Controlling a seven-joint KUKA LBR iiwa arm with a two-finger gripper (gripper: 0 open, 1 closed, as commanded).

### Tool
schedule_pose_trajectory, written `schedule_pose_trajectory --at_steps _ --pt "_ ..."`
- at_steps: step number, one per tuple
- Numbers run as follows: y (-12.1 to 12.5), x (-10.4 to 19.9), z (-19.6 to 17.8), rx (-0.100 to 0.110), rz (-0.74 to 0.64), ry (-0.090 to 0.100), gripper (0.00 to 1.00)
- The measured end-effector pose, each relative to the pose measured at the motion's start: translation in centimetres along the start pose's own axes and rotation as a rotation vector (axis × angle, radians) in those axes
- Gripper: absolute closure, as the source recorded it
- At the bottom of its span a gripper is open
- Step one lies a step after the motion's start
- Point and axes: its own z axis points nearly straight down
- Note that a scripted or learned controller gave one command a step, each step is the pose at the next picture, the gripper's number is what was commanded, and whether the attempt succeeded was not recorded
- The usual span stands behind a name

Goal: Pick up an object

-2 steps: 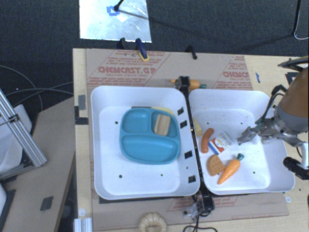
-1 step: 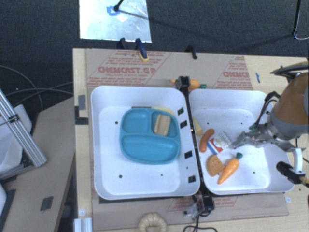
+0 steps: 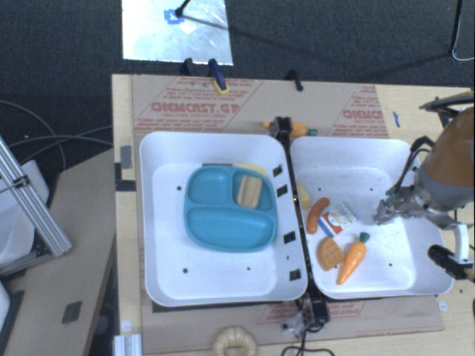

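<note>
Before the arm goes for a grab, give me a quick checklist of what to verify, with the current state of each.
1. Targets in the right bin: carrot, sausage, cracker and a small packet lie there: ok.
2. Gripper over that bin: ok, near its right side.
3. Gripper above a target: not ok, it sits right of the packet, apart from it.
4. Something between the fingers: cannot tell.
5. Carrot free to grasp: not ok, it touches the cracker.
6. Left bin's blue tray out of the arm's way: ok.
</note>
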Motion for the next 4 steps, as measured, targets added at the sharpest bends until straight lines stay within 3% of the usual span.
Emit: schedule_pose_trajectory --at_steps 3,4 --pt "1.0 0.7 -13.1 -0.001 -0.004 0.0 1.0" --pt "3.5 5.2 -14.1 -0.002 -0.008 0.001 1.0"
